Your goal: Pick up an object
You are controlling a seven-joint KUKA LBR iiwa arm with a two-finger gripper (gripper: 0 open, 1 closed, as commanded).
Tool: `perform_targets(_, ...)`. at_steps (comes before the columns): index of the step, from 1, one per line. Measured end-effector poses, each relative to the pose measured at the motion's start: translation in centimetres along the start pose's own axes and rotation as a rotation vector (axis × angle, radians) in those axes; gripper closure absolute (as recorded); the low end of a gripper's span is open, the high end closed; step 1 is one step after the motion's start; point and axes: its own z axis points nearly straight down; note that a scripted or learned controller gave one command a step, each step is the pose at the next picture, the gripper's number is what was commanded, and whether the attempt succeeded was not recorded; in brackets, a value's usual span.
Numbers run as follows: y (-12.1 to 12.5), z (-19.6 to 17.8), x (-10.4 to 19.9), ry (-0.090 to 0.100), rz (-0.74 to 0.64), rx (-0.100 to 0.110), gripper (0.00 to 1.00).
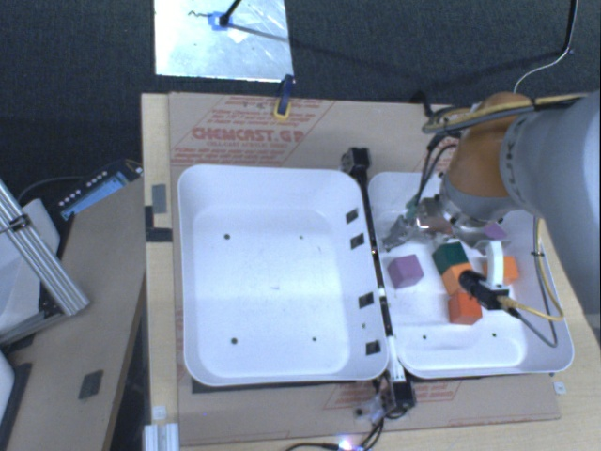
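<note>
Over the right bin (488, 355), close to the wall it shares with the left bin (272, 172), the gripper (402, 231) is hanging just beside the purple cube (406, 271), on the cube's far side. Whether the gripper is open or closed is not showing from this angle, so I cannot tell; nothing is visibly sitting in it. The purple cube is lying flat on the bin floor, apart from a green block (451, 255) and the orange blocks (464, 309) crowding together further right.

Judging by its look, the cube is behaving like a small solid block: light, stiff, matte rather than slick, and not fragile, so a firm squeeze is probably doing it no harm. The best hold is looking like two opposite flat side faces, taken low and centred so the cube is not twisting out. It is sitting slightly turned against the bin's edges, so the wrist is likely needing to match that angle. The open floor on either side of it is leaving room to come down, while the cluttered blocks are offering poorer access
</note>
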Motion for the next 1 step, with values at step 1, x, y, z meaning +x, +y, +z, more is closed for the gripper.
perform_targets(1, -5.57, 0.00, -0.51, -0.002, 0.008, 0.000, 0.00)
